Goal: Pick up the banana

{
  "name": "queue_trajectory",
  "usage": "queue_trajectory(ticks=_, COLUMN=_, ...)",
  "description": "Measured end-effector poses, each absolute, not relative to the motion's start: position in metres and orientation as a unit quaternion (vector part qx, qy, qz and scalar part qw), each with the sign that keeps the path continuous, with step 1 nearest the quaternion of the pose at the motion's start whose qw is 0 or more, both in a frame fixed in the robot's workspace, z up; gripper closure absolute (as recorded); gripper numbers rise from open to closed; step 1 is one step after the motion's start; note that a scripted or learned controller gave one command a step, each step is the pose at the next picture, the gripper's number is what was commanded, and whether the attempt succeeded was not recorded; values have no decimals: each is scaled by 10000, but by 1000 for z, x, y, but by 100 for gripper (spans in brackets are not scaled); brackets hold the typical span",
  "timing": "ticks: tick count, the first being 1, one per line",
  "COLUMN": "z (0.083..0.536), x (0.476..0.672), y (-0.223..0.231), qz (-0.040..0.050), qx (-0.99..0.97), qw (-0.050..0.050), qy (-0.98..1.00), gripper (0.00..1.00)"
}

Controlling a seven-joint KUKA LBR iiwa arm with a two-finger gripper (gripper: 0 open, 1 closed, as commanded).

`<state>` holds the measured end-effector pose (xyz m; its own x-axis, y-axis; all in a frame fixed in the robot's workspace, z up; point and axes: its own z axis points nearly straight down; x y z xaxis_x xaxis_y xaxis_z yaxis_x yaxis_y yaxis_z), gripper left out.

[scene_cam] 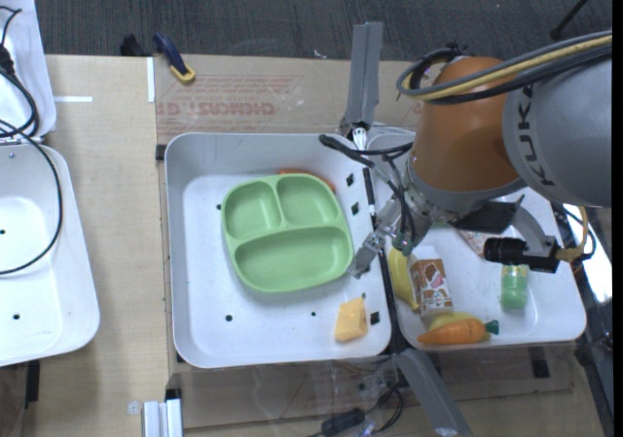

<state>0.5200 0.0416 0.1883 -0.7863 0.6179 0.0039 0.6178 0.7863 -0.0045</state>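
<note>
The orange band [467, 124] of the arm rises closest to the lens, a bulky dome above the wrist with yellow and black cables [506, 60] looping over it, and the grey arm [574, 133] continues off to the right. Below the band the gripper [387, 242] reaches down over the divide between the two bins. Its fingers [372, 252] point down and to the left, with the tips just above the inner edge of the left bin [195, 260], near the green plate's right rim. The fingers look close together, but whether they are parted or shut cannot be told from this angle, and nothing is visibly clamped between them.

The banana [400, 274] lies in the right bin [555, 318], just inside its left wall, a yellow strip running front to back directly beside and slightly below the fingertips. Whether the fingers touch it cannot be made out. A small brown and white carton [431, 286] lies against the banana's right side, a toy carrot [458, 330] sits at the bin's front edge, and a green bottle [514, 287] stands further right.

In the left bin a green divided plate [287, 231] rests in the middle, and a yellow wedge of toy cheese [351, 320] lies near the front right corner.
</note>
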Motion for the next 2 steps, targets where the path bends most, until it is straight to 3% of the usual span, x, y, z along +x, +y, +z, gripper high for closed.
queue_trajectory(ticks=1, z=188, x=540, y=56, qz=14, qx=-2928, qw=17, qy=-9562, gripper=0)
queue_trajectory(ticks=2, z=188, x=510, y=47, qz=18, qx=-3903, qw=26, qy=-9207, gripper=0)
